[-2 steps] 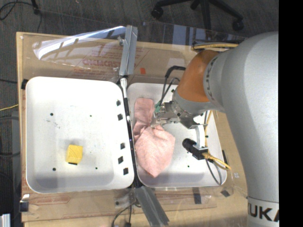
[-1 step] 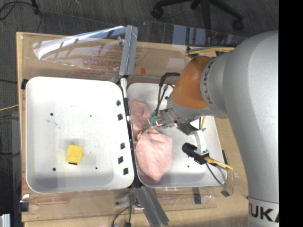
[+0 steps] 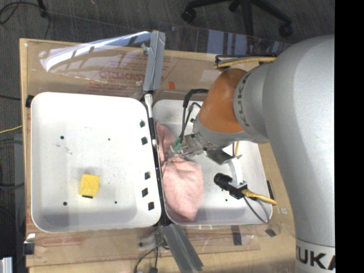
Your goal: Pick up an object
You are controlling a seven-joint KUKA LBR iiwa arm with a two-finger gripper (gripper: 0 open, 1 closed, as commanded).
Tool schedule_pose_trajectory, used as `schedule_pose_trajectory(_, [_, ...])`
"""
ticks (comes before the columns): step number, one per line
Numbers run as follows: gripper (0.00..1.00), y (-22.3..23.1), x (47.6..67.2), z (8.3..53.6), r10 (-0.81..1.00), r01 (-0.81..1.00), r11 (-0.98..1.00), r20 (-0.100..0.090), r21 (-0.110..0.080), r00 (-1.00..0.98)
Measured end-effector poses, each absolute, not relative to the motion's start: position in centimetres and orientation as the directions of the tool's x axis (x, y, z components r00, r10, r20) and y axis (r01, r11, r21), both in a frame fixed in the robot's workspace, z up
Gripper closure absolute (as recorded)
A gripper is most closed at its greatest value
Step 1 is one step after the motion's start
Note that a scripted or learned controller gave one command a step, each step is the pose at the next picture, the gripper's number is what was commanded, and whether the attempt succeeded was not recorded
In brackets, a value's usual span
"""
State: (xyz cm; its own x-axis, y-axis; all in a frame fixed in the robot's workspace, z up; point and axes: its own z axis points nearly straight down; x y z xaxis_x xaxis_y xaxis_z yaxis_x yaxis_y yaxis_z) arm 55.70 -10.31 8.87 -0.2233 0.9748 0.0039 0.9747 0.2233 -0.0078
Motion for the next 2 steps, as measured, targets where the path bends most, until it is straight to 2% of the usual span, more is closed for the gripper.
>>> schedule_pose_trajectory(1, [1.00, -6.3, 59.9, 18.8, 0.996, 0.996, -0.090, -0.001, -0.008, 0.090])
schedule_pose_trajectory(2, [1.00, -5.5, 61.2, 18.8, 1.000, 1.000, -0.009, -0.001, -0.007, 0.009])
